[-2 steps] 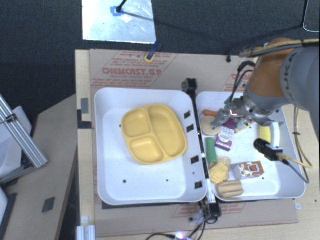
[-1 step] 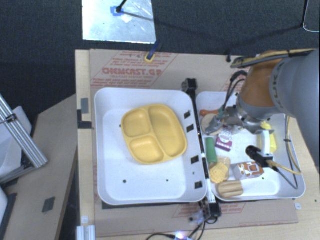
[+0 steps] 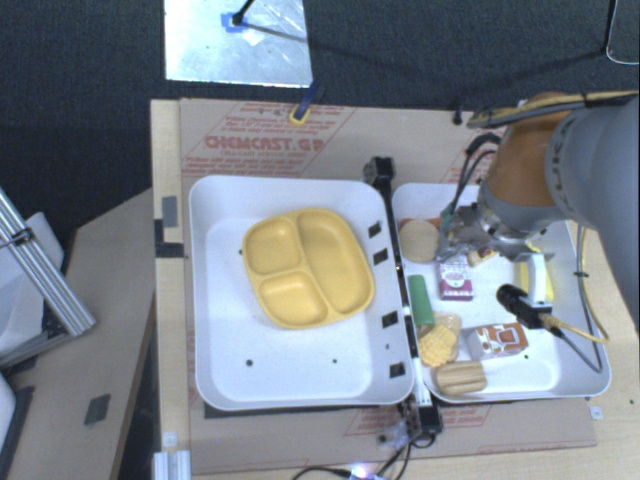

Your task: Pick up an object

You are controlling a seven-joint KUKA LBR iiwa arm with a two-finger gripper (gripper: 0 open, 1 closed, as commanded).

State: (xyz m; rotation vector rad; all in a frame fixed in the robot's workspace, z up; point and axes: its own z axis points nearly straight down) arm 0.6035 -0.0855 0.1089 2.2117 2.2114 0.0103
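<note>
My claw hangs over purple box at bin's 10 o'clock, seemingly targeting it; grip unreadable.

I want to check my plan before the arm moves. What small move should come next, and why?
Probably lower the tool a little, straight down onto the small purple-and-white packet. The tool hangs directly above it in the right bin, and nothing shows held yet. The packet has a tan round piece and a green stick close by, so a sideways move may bump them.
</note>
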